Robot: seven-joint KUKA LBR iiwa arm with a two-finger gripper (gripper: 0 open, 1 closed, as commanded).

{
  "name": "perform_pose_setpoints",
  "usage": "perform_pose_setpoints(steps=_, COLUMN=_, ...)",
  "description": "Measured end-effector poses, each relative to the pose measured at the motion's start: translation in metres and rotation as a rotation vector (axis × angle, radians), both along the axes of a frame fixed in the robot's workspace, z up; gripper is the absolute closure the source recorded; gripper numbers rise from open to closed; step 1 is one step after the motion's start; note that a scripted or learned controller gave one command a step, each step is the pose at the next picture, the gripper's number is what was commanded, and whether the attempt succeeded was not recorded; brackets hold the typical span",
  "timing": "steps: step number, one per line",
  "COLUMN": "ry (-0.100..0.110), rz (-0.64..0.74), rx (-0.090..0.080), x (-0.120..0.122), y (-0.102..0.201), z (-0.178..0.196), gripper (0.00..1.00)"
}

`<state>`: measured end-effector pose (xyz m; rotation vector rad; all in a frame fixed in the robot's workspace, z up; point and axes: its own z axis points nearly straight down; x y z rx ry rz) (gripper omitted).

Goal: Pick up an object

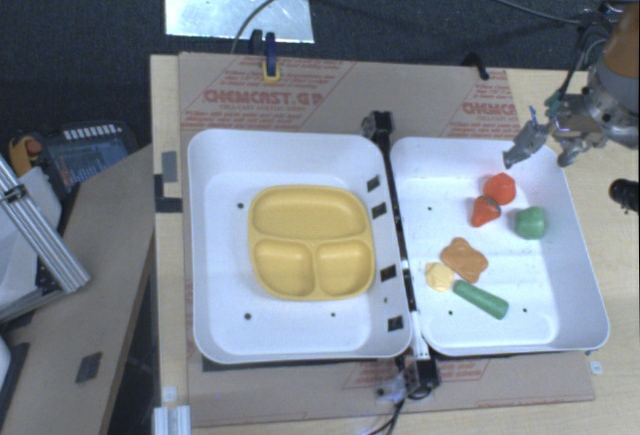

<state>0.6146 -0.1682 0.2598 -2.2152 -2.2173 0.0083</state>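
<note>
The right bin [560, 323] holds several small toy foods. A red-orange tomato shape [499, 188] lies beside a red piece with a dark top [484, 211], and a green round piece [530, 222] sits to their right. Lower down are an orange-brown piece [464, 259], a small yellow piece [438, 275] and a long green piece [481, 299]. My gripper [545, 146] hangs open above the bin's far right corner, up and right of the tomato shape. Nothing is between its fingers [522, 149].
The left bin [215, 223] bears a yellow divided plate [310, 241]. A black clip-lined divider [392, 223] runs between the bins. A cable arcs over the far side. A metal rail [35, 228] and a device lie off the bench at left.
</note>
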Motion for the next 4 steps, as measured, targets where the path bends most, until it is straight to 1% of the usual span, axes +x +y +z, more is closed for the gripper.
perform_pose_setpoints(steps=1, ry=-0.011, rz=0.003, rx=-0.002, x=0.002, y=0.001, z=0.007, gripper=0.00)
perform_pose_setpoints(steps=2, ry=-0.008, rz=0.005, rx=-0.002, x=0.011, y=0.002, z=-0.040, gripper=0.00)
perform_pose_setpoints(steps=3, ry=-0.007, rz=0.000, rx=-0.002, x=0.016, y=-0.006, z=-0.097, gripper=0.00)
perform_pose_setpoints(steps=4, ry=-0.009, rz=0.002, rx=-0.002, x=0.017, y=-0.002, z=-0.138, gripper=0.00)
